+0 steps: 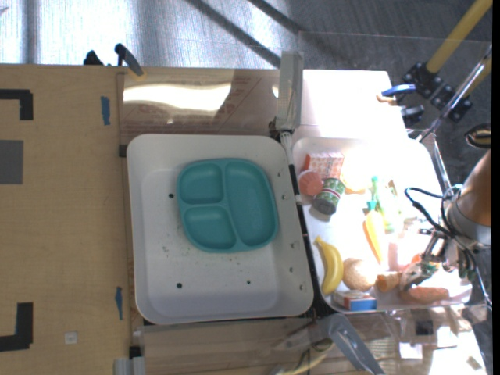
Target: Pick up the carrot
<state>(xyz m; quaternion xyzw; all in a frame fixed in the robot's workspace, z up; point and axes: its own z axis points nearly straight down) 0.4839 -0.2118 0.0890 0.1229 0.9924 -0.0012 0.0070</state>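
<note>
The carrot point(373, 236) is orange with a green top and lies in the middle of the right bin point(344, 148), its tip pointing toward the front edge. My gripper point(426, 266) hangs low over the right bin's front right corner, to the right of the carrot and apart from it. It sits just above a red-orange oblong item point(428, 293) and beside a small orange piece point(387, 281). Glare and cables blur the gripper. The grey arm with its orange band point(473, 203) comes in from the right.
Around the carrot lie a banana point(330, 266), a tan round item point(360, 273), a green can point(330, 196), a red ball point(310, 183), a red-and-white packet point(324, 163) and a blue box point(355, 302). The left bin point(156, 233) holds a teal divided plate point(227, 204).
</note>
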